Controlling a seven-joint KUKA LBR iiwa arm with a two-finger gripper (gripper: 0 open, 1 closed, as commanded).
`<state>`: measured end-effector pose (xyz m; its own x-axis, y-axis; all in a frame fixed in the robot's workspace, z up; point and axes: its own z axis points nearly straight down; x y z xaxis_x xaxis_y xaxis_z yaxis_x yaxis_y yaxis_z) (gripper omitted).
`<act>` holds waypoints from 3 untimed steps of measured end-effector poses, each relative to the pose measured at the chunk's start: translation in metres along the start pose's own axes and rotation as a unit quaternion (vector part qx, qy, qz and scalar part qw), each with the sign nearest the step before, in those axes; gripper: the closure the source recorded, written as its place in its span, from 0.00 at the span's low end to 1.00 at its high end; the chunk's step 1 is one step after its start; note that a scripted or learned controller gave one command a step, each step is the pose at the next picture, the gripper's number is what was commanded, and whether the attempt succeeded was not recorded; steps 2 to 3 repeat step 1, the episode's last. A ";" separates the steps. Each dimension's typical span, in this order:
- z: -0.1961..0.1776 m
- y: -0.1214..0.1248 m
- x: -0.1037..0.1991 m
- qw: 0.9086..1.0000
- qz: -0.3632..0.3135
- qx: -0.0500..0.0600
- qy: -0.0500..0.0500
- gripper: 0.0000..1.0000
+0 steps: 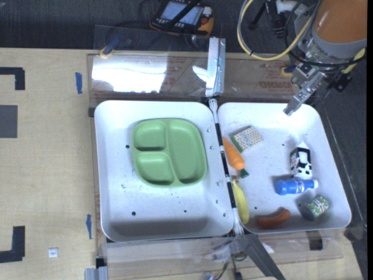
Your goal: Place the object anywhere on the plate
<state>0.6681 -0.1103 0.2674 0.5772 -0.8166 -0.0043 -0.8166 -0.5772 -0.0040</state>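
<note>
Plate [169, 152] in the left bin [111, 203] carries nothing that we can see, so we judge the task not yet begun in any visible sense. Starting from the claw [294, 105]: it hangs at the far edge of the right bin [332, 150], above the bin's far right corner, and we see no item in it; whether it is open or closed we cannot tell at this angle. The arm [341, 16], with its orange band, enters from the far right. Nearest the claw, in the right part of that bin, stands a small black-and-white cow figure [301, 161], touching or just beside a blue bottle [294, 185] lying on its side. Nearer to us sit a small green can [315, 207] and a brown sausage [273, 217]. Toward the bin's left wall we note a patterned box [246, 137], an orange carrot [235, 156] just beside it, and a yellow banana [240, 200] against the wall. The task does not say which of these is the object; all lie in the right bin, well apart from the green, three-compartment plate. What remains, in our judgement, is everything: a descent onto one item, a secure grasp, a carry across the divider between the bins, and a release over the plate.
</note>
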 end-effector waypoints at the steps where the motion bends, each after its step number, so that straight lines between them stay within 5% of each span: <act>1: 0.060 0.032 0.045 0.980 -0.201 -0.001 0.000 1.00; 3: 0.060 0.032 0.045 0.980 -0.201 -0.001 0.000 1.00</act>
